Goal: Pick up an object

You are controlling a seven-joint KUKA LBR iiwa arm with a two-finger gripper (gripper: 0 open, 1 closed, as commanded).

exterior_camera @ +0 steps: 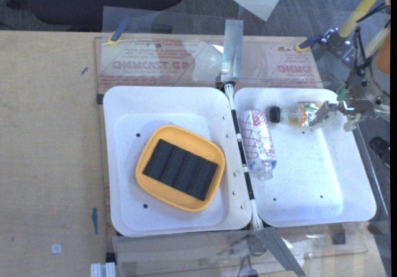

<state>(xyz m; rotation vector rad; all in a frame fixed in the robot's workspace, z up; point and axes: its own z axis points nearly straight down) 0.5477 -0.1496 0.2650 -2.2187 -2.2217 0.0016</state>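
The bench [49, 145] carries 2 shallow white bins side by side: the left bin [124, 108] holds a yellow tray [144, 164] with a dark ribbed insert [183, 169], and the right bin [322, 195] holds a plastic bottle with a red-and-white label [258, 139] lying against its left wall. A small bottle with a black cap [290, 113] lies near the rear wall of the right bin. The gripper [322, 114] is positioned at the right end of the small bottle, just beside or touching it; whether the fingers are parted or closed cannot be determined.
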